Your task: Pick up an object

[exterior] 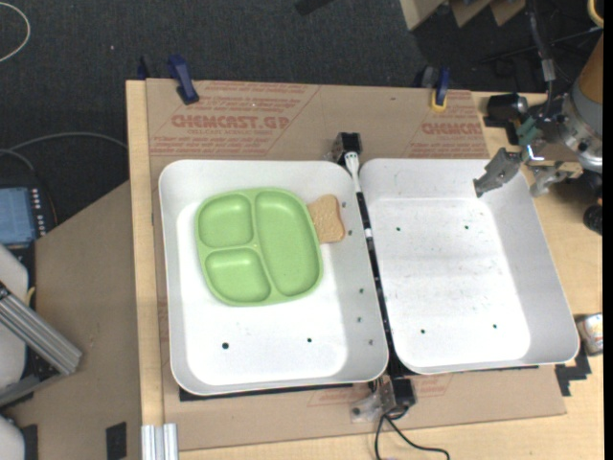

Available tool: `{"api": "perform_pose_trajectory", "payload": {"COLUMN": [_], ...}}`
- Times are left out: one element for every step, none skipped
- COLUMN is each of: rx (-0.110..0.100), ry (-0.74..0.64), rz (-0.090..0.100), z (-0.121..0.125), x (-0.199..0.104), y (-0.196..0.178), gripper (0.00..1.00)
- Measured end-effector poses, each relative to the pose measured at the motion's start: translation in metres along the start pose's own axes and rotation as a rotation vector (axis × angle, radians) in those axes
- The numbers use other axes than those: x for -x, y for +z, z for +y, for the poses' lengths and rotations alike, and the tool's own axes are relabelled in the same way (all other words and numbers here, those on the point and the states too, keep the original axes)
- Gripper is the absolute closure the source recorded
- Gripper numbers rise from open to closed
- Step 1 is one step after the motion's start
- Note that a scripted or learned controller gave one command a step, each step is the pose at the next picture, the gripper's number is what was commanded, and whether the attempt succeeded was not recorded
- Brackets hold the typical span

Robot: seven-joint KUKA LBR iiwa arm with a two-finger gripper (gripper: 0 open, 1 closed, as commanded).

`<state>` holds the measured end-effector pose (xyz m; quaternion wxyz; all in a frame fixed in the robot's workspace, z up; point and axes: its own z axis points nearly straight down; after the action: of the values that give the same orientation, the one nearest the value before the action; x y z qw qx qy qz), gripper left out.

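camera view shows the gripper point(520, 172) at the right bin's point(460, 286) far corner, jaws spread and holding nothing, so it should cross to the left bin point(268, 348) and descend squarely over the tan cracker point(328, 218) touching the green plate point(257, 246).

A robotics lab or test cell. A brown board point(287, 113) printed with a maker's name is clamped at twelve o'clock by blue clamps point(182, 78), two white bins point(259, 353) sit screwed side by side on it, cables point(402, 434) trail at six o'clock, and dark carpet point(144, 17) surrounds everything.
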<state>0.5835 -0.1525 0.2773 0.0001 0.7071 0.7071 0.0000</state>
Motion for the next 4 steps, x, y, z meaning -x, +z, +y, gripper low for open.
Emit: {"api": "perform_pose_trajectory", "payload": {"rx": [0.021, 0.014, 0.007, -0.013], "ry": [-0.003, 0.008, -0.001, -0.003], "rz": [-0.004, -0.007, -0.005, 0.005], "z": [-0.032, -0.108, -0.103, -0.102], "x": [-0.018, 0.046, 0.041, 0.011], "y": [-0.165, -0.266, -0.27, -0.142], "gripper": [0.0, 0.0, 1.0, 1.0]}}
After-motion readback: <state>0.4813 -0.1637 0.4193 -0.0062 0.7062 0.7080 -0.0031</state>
